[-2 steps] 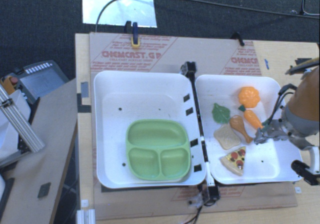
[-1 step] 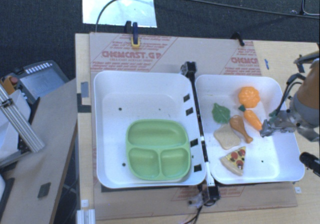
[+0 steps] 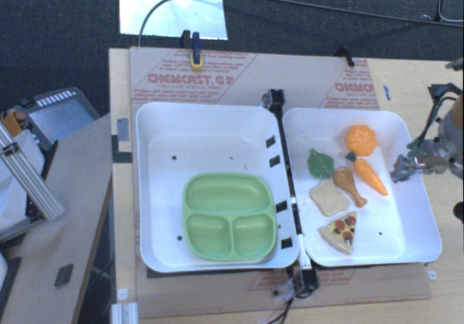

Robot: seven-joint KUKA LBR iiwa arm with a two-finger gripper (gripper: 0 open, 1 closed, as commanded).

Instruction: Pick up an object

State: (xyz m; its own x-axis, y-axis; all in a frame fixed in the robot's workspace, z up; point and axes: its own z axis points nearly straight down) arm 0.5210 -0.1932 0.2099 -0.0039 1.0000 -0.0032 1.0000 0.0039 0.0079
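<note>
Toy foods lie in the right bin (image 3: 417, 232): an orange fruit (image 3: 361, 139), a carrot (image 3: 370, 176), a green leafy piece (image 3: 320, 164), a brown drumstick (image 3: 347, 184), a bread slice (image 3: 328, 199) and a pizza slice (image 3: 340, 232). My gripper (image 3: 403, 169) hangs at the bin's right side, just right of the carrot and apart from it. Nothing shows between its tips.
The left bin (image 3: 159, 134) holds a green three-compartment plate (image 3: 229, 216). A black divider strip (image 3: 284, 177) runs between the bins. Cardboard underlay (image 3: 217, 76) and a cable lie behind them. A grey device sits at far left (image 3: 61, 116).
</note>
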